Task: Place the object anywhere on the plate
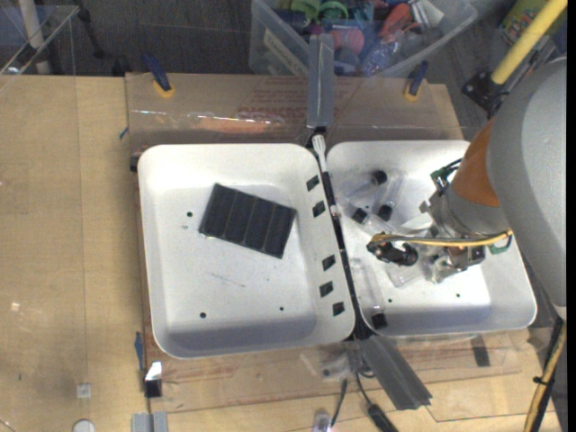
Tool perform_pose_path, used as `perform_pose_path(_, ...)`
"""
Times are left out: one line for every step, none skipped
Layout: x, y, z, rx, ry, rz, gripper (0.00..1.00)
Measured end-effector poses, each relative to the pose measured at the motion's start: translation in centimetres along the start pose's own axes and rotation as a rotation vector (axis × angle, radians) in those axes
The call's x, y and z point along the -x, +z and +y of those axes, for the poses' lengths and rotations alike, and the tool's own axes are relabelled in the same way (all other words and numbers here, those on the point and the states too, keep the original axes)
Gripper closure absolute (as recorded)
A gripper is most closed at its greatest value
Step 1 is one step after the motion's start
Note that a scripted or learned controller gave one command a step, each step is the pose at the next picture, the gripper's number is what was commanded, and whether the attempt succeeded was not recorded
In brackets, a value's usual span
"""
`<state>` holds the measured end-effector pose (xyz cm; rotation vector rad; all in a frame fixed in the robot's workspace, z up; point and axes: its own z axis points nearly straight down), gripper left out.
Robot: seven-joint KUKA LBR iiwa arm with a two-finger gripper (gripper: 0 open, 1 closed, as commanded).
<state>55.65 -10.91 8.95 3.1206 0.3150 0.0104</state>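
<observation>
Three small black pieces [379, 177] are lying loose in the rear-left part of the right bin [468, 311], two close together and the third a little behind them. The object to be moved is most likely one of these, though I cannot tell which. None is sitting on the plate [247, 220], a dark ribbed slab lying flat and a little askew in the left bin [180, 282], well apart from the pieces and across the divider [335, 241].

The tool [430, 261] is hanging low in the right bin, in front of the pieces and to their right, near them but not visibly touching any. I cannot tell whether it is spread or pressed together, because the wrist's own parts are crowding it, and nothing is showing as gripped. By my judgement the pick is not yet done, and the tool is sitting low because it is working at the bin's floor.

The arm [540, 151] is reaching in over the right rim. Black clips [319, 210] are running along the divider, likely holding the bins together. Behind them, blue clamps [160, 84] are pinning cardboard [225, 97] to the surface [63, 241]; its faint reddish print is too blurred to read. A tub [360, 16] of bright toys is standing further back, showing no legible label.
</observation>
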Motion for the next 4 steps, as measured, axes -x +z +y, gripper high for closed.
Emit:
perform_pose_path(-0.2,0.0,-1.3,0.0,-0.003,0.001,1.0)
perform_pose_path(-1.0,-0.1,7.1,0.001,0.0,0.003,1.0)
perform_pose_path(2.4,0.0,-2.0,-0.011,-0.032,-0.001,1.0)
perform_pose_path(1.0,0.0,-1.4,-0.007,0.0,-0.003,1.0)
